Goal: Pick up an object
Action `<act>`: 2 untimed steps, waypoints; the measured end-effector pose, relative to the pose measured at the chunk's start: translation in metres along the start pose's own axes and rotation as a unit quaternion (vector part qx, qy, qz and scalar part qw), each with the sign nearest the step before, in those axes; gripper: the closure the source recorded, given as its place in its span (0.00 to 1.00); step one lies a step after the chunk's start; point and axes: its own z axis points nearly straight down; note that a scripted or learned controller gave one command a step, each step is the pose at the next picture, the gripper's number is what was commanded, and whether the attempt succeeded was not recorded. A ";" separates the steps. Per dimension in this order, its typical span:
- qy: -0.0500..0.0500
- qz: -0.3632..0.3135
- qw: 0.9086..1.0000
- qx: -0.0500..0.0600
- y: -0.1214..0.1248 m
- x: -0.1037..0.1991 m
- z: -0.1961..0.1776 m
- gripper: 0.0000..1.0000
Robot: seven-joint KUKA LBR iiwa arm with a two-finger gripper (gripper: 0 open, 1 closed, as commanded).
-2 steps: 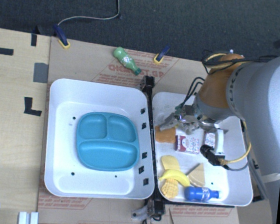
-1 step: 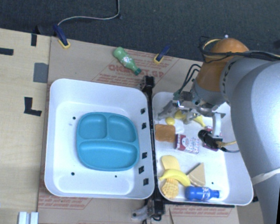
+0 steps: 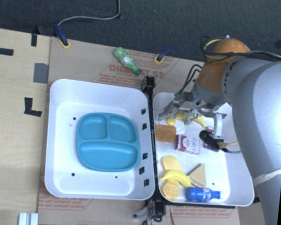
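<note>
Where cardboard covers wood bench, both bins sit w/ clamps.

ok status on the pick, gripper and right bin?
Gripper low over back of right bin, by small yellow piece. Nothing seen between fingers. Bread slice, red-white packet, blue bottle lie loose nearby.

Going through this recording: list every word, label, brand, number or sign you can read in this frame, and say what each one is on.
None can be read for certain.
Red print on the cardboard sheet under the bins: lettering there, too blurred to read.
Red and white packet in the right bin: printed face, too small to read.
Blue bottle: white label band, nothing legible.
Green bottle: pale label, nothing legible.
</note>
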 end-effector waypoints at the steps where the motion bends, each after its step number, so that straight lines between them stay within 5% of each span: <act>1: -0.001 0.000 1.000 -0.003 0.000 -0.005 -0.011 0.00; 2: 0.000 0.000 1.000 0.000 0.000 -0.010 0.000 0.00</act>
